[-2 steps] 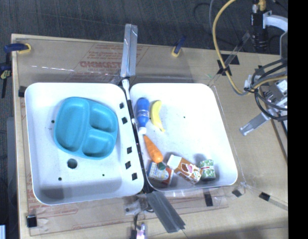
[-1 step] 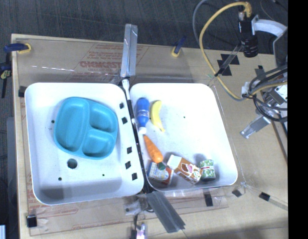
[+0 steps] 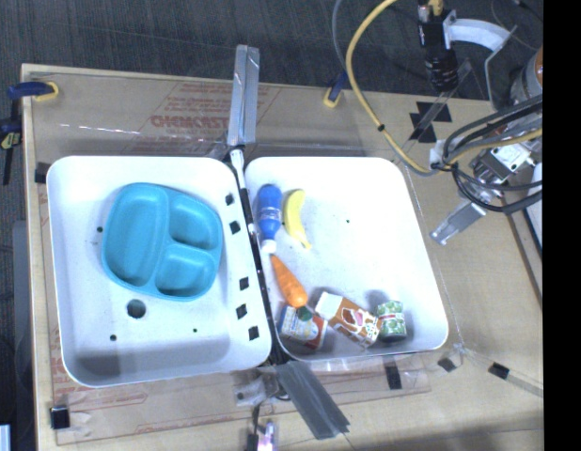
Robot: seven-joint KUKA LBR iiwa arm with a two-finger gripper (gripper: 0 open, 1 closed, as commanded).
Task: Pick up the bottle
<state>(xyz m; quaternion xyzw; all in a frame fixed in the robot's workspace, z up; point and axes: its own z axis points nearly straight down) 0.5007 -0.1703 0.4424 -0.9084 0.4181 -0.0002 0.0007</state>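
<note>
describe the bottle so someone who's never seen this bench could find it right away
Look in the right bin, along its left wall by the divider. The bottle lies there beside a banana, above a carrot. It alone is blue with a white end.

1. A bundle of black cables [image 3: 488,139] loops at the robot's visible end.
2. A small white block [image 3: 507,158] sits among those cables.
3. A grey metal bracket [image 3: 457,222] juts out below them.

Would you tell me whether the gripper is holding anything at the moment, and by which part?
Nothing is held. The blue bottle lies in the right bin beside the banana.
</note>
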